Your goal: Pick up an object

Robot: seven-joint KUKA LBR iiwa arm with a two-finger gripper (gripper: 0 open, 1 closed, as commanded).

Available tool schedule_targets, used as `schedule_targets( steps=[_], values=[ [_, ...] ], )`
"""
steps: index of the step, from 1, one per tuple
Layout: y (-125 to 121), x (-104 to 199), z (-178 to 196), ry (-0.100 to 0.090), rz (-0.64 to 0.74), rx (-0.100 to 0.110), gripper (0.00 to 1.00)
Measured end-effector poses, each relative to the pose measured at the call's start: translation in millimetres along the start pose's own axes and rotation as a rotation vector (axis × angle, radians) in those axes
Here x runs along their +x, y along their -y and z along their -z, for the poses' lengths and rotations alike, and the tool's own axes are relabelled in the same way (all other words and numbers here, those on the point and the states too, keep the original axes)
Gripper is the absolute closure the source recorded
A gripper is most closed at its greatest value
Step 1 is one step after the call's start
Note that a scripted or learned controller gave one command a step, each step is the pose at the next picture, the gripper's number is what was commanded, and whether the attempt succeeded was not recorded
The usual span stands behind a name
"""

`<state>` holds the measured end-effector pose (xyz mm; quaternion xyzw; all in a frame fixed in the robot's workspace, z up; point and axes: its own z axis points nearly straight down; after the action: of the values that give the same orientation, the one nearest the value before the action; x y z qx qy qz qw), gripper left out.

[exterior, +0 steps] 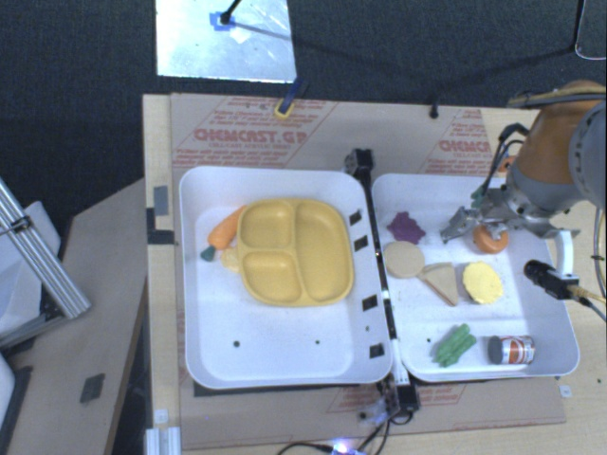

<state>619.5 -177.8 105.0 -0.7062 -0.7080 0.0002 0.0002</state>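
My gripper (480,222) hangs low at the back of the right bin (560,344), directly over a small orange round object (491,242) and partly covering it. Whether that object sits inside the gripper cannot be made out. Further left in the same bin lie a purple piece (406,227), a tan disc (404,259), a tan wedge (441,282) and a yellow round piece (482,282). Near the front edge rest a green piece (454,344) and a small can (512,350) on its side.
The left bin (204,349) holds a yellow divided plate (289,251) with an orange carrot (224,227) tucked at its left rim. A black divider with clips (375,263) runs between the bins. The arm's orange-banded wrist (555,150) looms over the right bin's back right corner.
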Motion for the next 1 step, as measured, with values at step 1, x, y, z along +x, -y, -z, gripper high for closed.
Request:
schedule_targets(
  steps=[1],
  values=[
    [-1.9, 0.8, -18.9, 0.001, 0.001, -0.004, 0.0]
  ],
)
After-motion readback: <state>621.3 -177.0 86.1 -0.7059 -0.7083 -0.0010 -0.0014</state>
